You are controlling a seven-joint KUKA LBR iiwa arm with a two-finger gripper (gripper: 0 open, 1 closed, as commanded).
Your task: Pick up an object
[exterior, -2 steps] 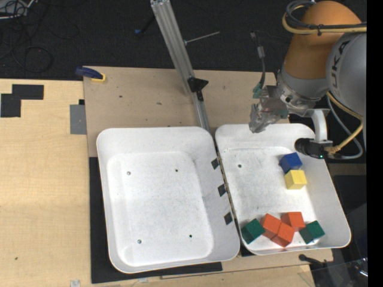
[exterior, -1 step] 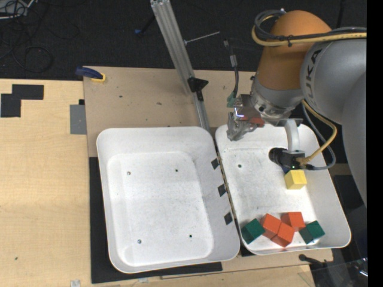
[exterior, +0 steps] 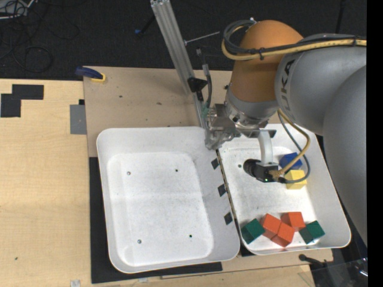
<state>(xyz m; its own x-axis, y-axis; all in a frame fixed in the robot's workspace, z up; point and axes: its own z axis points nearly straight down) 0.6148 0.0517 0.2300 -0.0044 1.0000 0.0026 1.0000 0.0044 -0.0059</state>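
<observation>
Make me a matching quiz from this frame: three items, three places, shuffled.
Items:
1. blue block
2. orange blocks
3. end effector

Places:
a. between the two green blocks
b. at the far left corner of the right bin
c. next to the yellow block

Pairs: 1-c, 2-a, 3-b

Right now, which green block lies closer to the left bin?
The small green block at the cluster's left end; the other green block sits at its right end, past the orange blocks.
</observation>
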